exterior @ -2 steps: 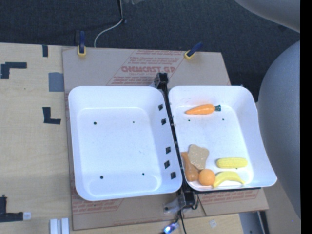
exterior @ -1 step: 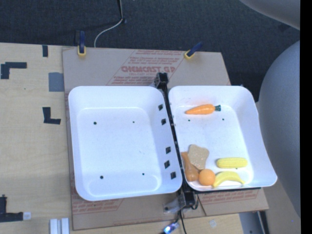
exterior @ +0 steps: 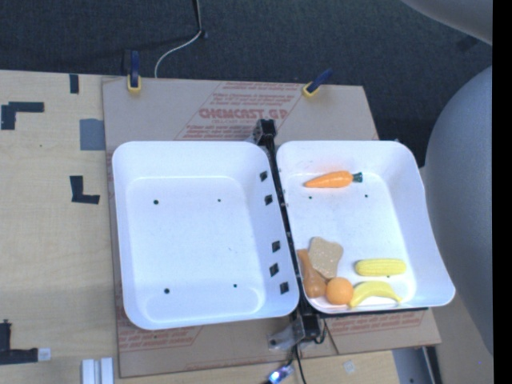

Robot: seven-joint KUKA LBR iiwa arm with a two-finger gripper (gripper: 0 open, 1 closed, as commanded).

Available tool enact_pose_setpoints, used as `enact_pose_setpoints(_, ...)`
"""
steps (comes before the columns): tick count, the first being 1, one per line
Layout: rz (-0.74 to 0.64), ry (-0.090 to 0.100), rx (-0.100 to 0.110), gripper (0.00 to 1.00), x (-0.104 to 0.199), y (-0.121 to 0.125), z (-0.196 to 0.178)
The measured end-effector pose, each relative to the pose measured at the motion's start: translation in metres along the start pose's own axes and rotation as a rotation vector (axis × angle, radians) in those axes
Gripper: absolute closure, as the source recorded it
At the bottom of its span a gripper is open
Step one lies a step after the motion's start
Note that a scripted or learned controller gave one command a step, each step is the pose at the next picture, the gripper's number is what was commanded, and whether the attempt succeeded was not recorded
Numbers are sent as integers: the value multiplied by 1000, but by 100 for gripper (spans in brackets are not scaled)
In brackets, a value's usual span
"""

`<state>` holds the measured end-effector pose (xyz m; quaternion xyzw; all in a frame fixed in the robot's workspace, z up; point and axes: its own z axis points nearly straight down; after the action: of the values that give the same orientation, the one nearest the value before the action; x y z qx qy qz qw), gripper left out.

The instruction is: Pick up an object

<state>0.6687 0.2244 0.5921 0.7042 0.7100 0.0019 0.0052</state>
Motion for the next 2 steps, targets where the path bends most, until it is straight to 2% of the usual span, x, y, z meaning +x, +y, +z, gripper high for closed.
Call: enact_pose_setpoints(2,2,5,-26,100,2,2,-19)
